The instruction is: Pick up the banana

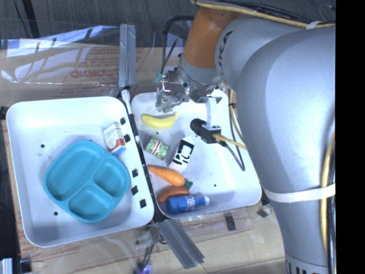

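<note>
the big grey arm (285, 124) hides much of the right white bin (242, 196). the two-finger metal gripper (165, 103) hangs just above the curved yellow banana (159, 120) at that bin's far end (its fingers are a blur, i cannot tell their state). nearer lie an orange carrot (166, 175) and a blue bottle (185, 203).

Left bin (34, 153) holds a blue divided plate (86, 180); lower right bin (242, 193) holds a carrot (166, 174) and blue bottle (186, 202).

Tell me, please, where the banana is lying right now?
The banana lies at the far end of the right bin, directly beneath the gripper, with the small green packet just nearer the camera.
</note>
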You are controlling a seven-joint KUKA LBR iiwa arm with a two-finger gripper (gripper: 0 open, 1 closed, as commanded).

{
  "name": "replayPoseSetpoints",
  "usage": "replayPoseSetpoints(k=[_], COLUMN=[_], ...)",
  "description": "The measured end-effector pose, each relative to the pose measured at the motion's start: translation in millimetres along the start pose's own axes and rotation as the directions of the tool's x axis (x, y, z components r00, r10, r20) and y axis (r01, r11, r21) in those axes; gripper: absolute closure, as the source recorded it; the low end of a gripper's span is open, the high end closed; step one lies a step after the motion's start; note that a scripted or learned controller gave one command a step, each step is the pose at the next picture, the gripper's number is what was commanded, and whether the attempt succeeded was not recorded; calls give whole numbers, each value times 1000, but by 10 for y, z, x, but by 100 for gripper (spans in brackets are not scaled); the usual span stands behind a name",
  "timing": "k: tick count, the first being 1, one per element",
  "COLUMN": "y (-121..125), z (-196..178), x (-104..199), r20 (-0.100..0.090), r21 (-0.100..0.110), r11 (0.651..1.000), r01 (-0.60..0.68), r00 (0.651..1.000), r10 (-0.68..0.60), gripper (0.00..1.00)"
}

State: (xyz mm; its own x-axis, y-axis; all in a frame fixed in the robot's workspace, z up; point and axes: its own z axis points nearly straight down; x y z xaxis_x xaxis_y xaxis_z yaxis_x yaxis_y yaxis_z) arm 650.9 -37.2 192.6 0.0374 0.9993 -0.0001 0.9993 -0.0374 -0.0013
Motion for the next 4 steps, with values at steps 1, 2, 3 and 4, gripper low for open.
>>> replayPoseSetpoints(k=[1, 2, 3, 4], y=[-1, 92, 76, 65], z=[1, 980, 899, -4], x=[-3, -531, -520, -105], r20=[0, -2, -2, 1], r21=[0, -2, 7, -2], r11=[1000, 999, 999, 961], r01=[0, -42, -36, 277], r00=[1000, 999, 999, 961], r10=[0, 42, 36, -277], gripper=[0, 0, 100, 100])
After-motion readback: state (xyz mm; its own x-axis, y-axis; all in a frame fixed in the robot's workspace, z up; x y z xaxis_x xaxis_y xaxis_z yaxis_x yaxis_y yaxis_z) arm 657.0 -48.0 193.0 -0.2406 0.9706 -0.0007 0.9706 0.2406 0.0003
